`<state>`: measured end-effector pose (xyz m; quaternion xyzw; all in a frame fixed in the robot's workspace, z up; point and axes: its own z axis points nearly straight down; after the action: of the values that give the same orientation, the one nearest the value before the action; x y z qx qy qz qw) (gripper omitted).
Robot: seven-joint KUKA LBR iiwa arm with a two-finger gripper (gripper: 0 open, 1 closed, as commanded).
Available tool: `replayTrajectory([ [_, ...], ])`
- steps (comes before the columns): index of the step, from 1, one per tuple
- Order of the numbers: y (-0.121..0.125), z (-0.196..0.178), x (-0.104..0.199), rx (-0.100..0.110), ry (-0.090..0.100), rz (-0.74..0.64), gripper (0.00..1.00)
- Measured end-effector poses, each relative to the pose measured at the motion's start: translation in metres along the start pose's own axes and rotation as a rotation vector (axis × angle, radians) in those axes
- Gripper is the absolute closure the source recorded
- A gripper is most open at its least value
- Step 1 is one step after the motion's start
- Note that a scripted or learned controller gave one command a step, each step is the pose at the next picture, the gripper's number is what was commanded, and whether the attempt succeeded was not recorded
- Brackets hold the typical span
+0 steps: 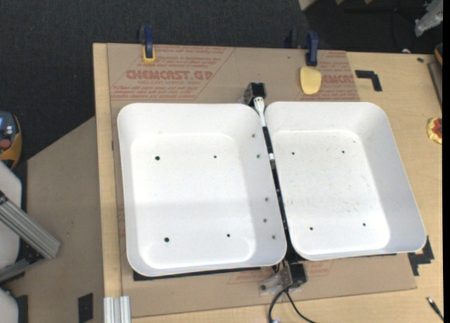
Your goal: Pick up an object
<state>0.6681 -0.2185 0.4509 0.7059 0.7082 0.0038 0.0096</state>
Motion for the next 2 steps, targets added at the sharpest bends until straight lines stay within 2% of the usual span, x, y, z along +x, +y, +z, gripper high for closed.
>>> replayTrajectory([
  [1,-0.001,-0.001,0.000,0.012,0.003,0.001,1.00],
  [2,-0.020,0.099,-0.004,0.027,0.010,0.004,1.00],
])
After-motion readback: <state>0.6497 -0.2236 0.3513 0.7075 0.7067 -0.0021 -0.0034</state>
